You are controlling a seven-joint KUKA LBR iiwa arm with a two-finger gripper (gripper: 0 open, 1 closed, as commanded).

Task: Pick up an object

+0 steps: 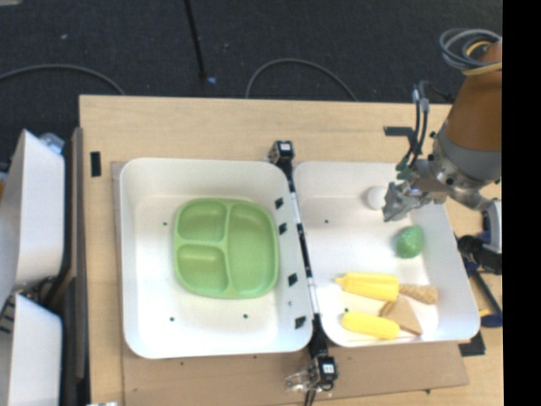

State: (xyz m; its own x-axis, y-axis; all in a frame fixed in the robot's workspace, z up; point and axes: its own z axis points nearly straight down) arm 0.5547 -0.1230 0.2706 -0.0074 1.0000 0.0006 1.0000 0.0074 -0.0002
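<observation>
Tool (397, 207), grip state unclear, hangs between white ball (374, 197) and green ball (409, 242), above corn cobs (369, 287).

At three o'clock, you lose the arm (475, 117) past the frame edge; its gripper (399, 201) is too small to judge.

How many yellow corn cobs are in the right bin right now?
2. One corn cob lies mid-bin, beside a tan piece; the other corn cob lies nearer the front edge, beside a tan wedge. None looks hidden.
</observation>
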